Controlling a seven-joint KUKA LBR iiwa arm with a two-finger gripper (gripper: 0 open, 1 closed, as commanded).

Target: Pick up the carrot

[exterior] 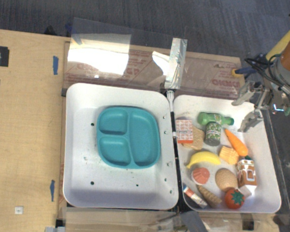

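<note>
Nearest the camera, along the front of the right bin (pixel 271 204), a tomato (pixel 234 198) sits beside a brown cone (pixel 210 195) and a red and white tube (pixel 193 195). Just behind them lie a potato (pixel 225 179), a pink round piece (pixel 200 175), a small carton (pixel 246 173) and a banana (pixel 204 158). None of these blocks the task, though they crowd the bin.

Further back, the carrot (pixel 236 142) lies slanted in the middle right of that bin, its lower end touching a yellow wedge (pixel 229 155) and close to the carton. A green can (pixel 213 133) stands just beside its upper end, with a green vegetable (pixel 214 118) behind the can. A red box (pixel 184 130) and a cracker (pixel 197 138) lie to the left. The left bin (pixel 80 101) holds a teal divided plate (pixel 129 137).

Farthest back, the gripper (pixel 255 109) hangs over the rear right corner of the right bin, near the carrot but apart from it. Its fingers look parted and nothing is between them.

The likeliest failure is a poor closure: the carrot is slim and slanted, so fingers not squared across it may slide off. A descent too far left could strike the can or catch it instead, and one too low on the carrot could pinch the wedge along with it.
</note>
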